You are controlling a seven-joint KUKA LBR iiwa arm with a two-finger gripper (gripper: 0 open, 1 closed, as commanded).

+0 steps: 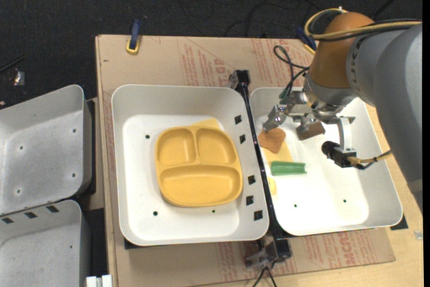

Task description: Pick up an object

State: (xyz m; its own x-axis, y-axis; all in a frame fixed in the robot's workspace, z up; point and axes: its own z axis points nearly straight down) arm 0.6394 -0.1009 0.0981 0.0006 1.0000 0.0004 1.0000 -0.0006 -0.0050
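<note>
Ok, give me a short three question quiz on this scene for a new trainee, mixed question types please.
1. True or false: the yellow plastic divided tray lies in the left white bin.
2. Which bin holds the flat green rectangular piece? A) left B) right
3. Fill in: the tan-brown rounded piece lies just ____ the green piece in the picture.

Key: 1 true. 2 B, the right white bin. 3 above. The gripper hangs over the brown piece; its grip cannot be judged.
</note>
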